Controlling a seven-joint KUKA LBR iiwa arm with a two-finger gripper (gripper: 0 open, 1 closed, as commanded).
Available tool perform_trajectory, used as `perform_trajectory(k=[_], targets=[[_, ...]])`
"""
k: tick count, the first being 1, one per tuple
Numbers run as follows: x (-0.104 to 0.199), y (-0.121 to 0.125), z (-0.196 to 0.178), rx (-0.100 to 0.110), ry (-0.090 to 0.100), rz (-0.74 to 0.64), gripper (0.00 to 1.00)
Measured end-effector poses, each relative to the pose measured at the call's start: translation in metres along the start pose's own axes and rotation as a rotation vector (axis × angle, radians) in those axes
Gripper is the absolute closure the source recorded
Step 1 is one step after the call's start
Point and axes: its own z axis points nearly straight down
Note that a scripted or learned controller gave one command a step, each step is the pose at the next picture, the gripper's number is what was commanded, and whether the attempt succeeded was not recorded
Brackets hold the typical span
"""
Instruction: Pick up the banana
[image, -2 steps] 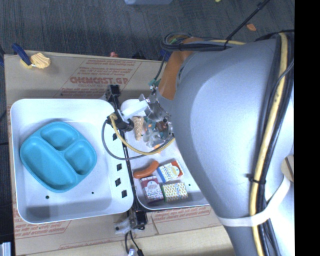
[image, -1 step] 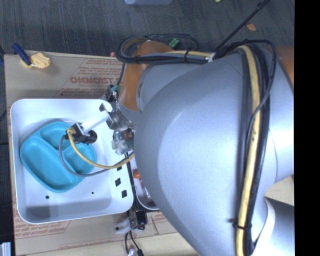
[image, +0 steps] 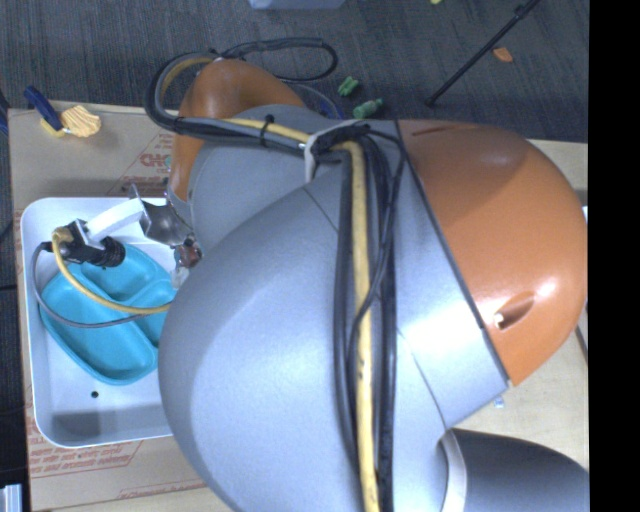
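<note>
Dark carpet (image: 120, 40) along the top, tan bench (image: 120, 140) below it with a white bin (image: 60, 420) at the left. Mostly blocked by the grey arm (image: 260, 380), huge and close to the lens, orange band (image: 500, 240) at the right and a black-and-yellow cable bundle (image: 360, 300) running down its middle. Blue dish (image: 110, 340) lying in the bin, with a thin yellow hose (image: 90, 295) looped across it. Gripper (image: 165, 228) poking out at the arm's left edge, over the bin's top right corner, just above the dish. Can't tell how far open it is, or whether it has hold of anything. Can't tell where the banana is either. Small yellow-and-blue item (image: 75, 120) on the bench beyond the bin, too blurry to name.
</note>
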Motion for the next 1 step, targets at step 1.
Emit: perform_trajectory(k=[1], targets=[[-0.0746,0.0743,-0.066,0.002,-0.001,-0.236,1.0]])
